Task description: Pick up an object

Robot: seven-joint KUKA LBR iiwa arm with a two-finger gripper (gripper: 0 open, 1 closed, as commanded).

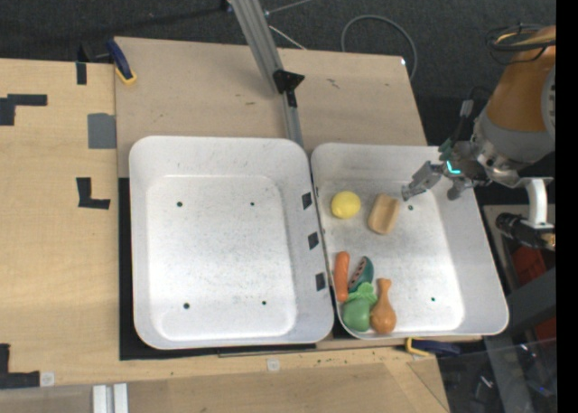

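The gripper [435, 180] is hovering released and empty over the right bin [470, 267], so the approach step is in hand. The nearest object, a tan block [384, 214], is lying just beside a yellow ball [345, 205]. Next move: descending leftward onto it. Open floor is lying right; remaining toys are crowding the near-left corner.
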